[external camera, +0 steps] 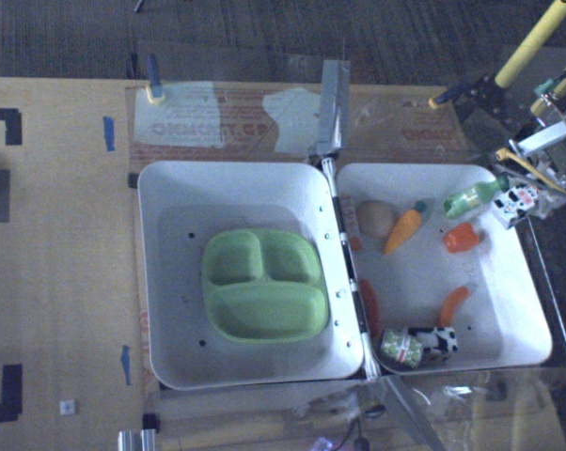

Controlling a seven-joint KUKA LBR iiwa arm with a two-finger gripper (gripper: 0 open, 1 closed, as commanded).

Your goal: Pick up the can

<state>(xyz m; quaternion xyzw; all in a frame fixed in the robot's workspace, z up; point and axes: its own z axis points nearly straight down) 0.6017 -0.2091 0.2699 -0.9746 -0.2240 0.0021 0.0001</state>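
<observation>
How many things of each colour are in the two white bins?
Green: 3 - divided plate, bottle, can
Orange or red: 4 - carrot, cup-shaped piece, long piece, strip by the divider
Tan: 1 - potato-like lump
Black and white: 1 - cow toy
Total: 9

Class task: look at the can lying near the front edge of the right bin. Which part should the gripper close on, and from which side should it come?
Grip the can across its round middle, coming straight down from above. It lies on its side, close to the bin's front wall with a black-and-white toy against one end, so a sideways approach looks blocked.
</observation>
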